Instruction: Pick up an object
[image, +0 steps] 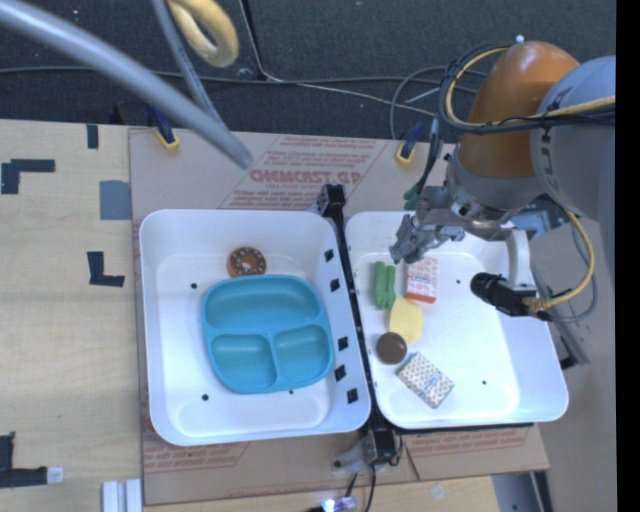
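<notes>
A grey arm reaches in from the right; its gripper (410, 243) hovers over the right bin (520, 392), and I cannot tell its state. Just below lies a small red-and-white carton (422, 281), probably light, stiff cardboard; grip its long flat sides.

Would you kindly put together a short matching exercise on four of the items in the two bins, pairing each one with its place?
Things:
1. donut
2. blue divided tray
3. green object
4. patterned box

Places:
A. right bin, nearest the bottom edge of the view
B. left bin, taking up most of its floor
C. right bin, by the divider between the bins, beside the red and white packet
D. left bin, just above the tray's upper left corner

Pairs: 1-D, 2-B, 3-C, 4-A
</notes>
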